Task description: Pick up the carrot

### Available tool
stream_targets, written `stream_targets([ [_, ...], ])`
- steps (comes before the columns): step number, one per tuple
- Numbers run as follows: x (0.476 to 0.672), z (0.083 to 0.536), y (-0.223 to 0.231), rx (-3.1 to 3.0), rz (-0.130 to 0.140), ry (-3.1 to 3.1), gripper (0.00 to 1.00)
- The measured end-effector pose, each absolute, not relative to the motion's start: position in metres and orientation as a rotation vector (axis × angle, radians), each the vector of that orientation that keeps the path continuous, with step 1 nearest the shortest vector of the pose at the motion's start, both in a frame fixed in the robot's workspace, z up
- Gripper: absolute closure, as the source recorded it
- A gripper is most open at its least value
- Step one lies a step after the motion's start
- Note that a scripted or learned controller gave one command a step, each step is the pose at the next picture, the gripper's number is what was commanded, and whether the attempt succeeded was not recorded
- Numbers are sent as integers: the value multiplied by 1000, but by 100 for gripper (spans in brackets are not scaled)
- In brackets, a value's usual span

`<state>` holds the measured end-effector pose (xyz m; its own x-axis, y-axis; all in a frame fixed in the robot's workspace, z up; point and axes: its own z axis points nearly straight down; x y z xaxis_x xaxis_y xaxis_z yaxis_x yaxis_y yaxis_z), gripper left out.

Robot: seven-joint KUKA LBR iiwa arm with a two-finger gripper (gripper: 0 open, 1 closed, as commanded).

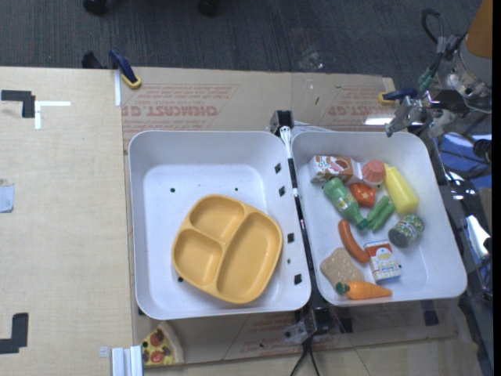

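Two bins: shallow white trays side by side on the bench, the left bin (pixel 149 210) and the right bin (pixel 438 233), their inner walls touching along the middle.
Left bin: holds a yellow divided plate (pixel 227 247) with three compartments, lying flat and slightly turned.
Carrot (pixel 366 291): orange with a small green tip, lying on its side at the near edge of the right bin, close to the front wall, the green end pointing left.
Beside the carrot: a tan slice of bread (pixel 340 268) just above its left end and a small red and white carton (pixel 384 261) just above its right end.
Rest of the right bin: a red sausage (pixel 352 241), a green bottle (pixel 341 197), a green pickle (pixel 380 212), a yellow bottle (pixel 400 189), a round tin can (pixel 406 229), and a small printed packet (pixel 333 165) near the far wall.
Gripper (pixel 411 117): at the far right corner of the right bin, over its rim, well apart from the carrot.
Claw state: cannot be told from this view, as the tip is small and cluttered with cables.
Arm: enters from the upper right, its orange band (pixel 481 22) at the frame's edge.
Front of bench: a toy pizza slice (pixel 159 348) lies outside the bins, near the left bin's front corner.
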<state>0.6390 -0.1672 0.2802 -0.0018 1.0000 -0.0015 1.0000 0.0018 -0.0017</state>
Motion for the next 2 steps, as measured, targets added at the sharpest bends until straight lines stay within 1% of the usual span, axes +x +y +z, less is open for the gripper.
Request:
stream_targets([
  [1, 595, 277, -103, -2261, 3, -2180, 0],
  [2, 539, 236, -34, -2336, 7, -2098, 0],
])
